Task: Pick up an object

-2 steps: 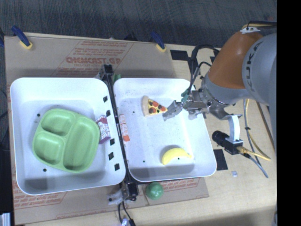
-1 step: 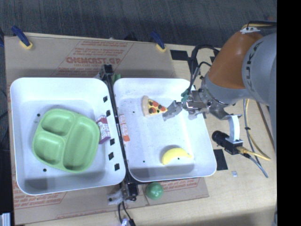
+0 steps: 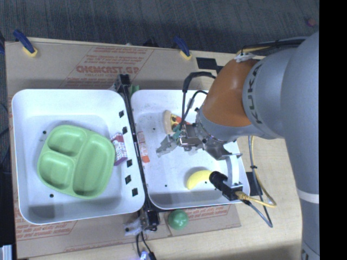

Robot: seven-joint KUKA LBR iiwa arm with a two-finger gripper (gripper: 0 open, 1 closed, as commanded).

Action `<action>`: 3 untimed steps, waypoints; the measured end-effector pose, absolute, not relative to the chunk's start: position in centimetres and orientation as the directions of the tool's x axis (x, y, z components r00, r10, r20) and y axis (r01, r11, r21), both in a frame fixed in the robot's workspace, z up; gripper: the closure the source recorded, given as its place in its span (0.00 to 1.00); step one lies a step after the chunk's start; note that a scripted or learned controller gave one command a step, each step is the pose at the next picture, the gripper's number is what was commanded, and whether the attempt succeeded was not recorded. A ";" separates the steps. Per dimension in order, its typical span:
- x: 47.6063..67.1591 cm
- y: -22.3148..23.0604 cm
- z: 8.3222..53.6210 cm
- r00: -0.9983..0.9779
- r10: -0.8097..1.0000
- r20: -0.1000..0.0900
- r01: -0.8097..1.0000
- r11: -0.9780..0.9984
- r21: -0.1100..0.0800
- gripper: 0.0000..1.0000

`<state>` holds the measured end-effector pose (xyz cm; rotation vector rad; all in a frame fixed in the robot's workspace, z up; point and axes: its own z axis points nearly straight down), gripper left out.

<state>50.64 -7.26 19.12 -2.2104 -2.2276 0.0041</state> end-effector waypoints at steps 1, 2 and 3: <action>56.2 -10.0 12.0 -0.007 1.000 -0.001 1.000 0.007 -0.005 0.00; 63.4 -15.3 11.2 -0.005 1.000 0.000 1.000 0.005 -0.001 0.00; 63.4 -15.1 12.3 -0.012 1.000 0.000 1.000 0.012 -0.001 1.00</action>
